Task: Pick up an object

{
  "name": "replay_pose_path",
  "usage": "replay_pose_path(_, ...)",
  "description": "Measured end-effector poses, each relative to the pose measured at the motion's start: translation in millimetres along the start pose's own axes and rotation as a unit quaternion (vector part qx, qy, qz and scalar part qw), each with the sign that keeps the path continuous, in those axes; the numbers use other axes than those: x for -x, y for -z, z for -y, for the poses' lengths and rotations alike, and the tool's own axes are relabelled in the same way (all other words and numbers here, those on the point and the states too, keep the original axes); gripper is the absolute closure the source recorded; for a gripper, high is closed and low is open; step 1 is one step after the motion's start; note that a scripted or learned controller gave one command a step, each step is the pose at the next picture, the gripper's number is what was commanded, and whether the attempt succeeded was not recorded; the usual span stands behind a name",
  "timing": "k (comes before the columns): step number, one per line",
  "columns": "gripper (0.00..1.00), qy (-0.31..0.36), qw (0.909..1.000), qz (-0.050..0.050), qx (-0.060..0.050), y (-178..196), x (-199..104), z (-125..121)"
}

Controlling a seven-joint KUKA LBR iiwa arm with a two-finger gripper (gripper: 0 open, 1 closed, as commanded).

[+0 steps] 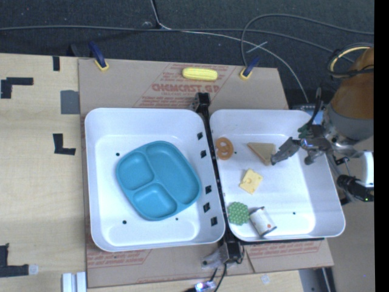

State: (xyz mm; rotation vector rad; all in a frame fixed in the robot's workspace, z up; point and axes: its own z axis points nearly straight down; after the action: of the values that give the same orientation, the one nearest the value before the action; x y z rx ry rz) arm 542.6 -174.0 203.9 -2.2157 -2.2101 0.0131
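Gripper (299, 151) position: above the right bin (316, 224), near its right wall, at the end of the grey arm (352, 111) that enters from the right edge of the view. The two fingers are spread apart, one dark finger (284, 151) reaching left toward the bin's middle, the other sitting closer to the wall. Nothing lies between them.

Right bin contents:
- Tan wedge (262, 151), just left of the extended fingertip, close to it; contact cannot be confirmed.
- Pretzel-shaped ring (224, 148), at the bin's left wall, left of the wedge.
- Yellow cheese block (251, 180), near the bin's middle, below and left of the gripper, apart from it.
- Green round piece (237, 212), at the lower left.
- White cylinder (262, 220), just beside the green piece, well apart from the gripper.

Left bin (97, 163) contents: one blue divided plate (158, 179), lying flat in the middle.

Bench: a yellow banana-shaped object (199, 73) lies on the cardboard sheet (134, 84) behind the two bins.
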Motion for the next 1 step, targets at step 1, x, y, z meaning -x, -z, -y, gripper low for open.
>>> replay_pose_path(1,0.00,0.002,1.0000,0.001,0.006,7.1,-0.2,-3.0)
